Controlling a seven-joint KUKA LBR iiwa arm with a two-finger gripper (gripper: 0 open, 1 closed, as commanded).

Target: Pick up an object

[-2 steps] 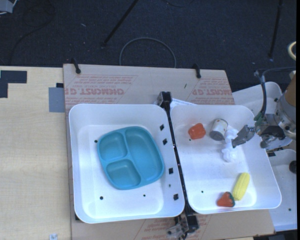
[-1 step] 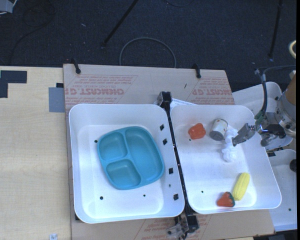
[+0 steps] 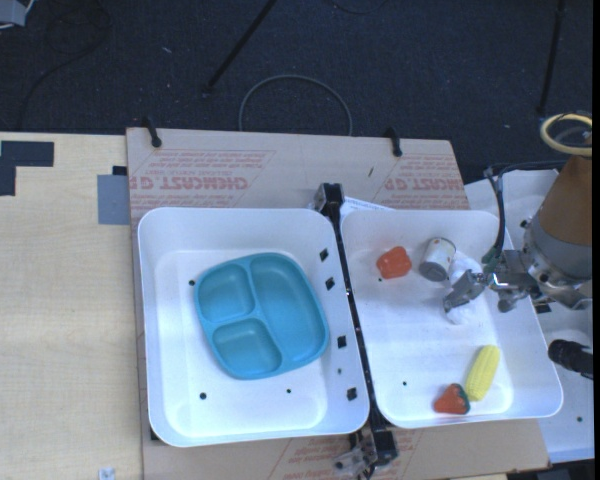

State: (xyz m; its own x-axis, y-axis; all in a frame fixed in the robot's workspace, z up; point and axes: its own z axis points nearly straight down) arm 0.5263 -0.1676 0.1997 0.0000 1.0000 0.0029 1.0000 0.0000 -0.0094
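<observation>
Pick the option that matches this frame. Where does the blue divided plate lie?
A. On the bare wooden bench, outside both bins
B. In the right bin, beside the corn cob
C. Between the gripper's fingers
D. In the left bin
D: the blue divided plate lies flat inside the left bin, while the corn cob is in the right bin and the gripper hangs over that right bin.

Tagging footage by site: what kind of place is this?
Probably a robotics lab bench, not a home. Two white bins, left and right, sit on cardboard on a wood bench; cables trail over dark carpet; toy food like the corn cob lies ready for grasp trials.
</observation>
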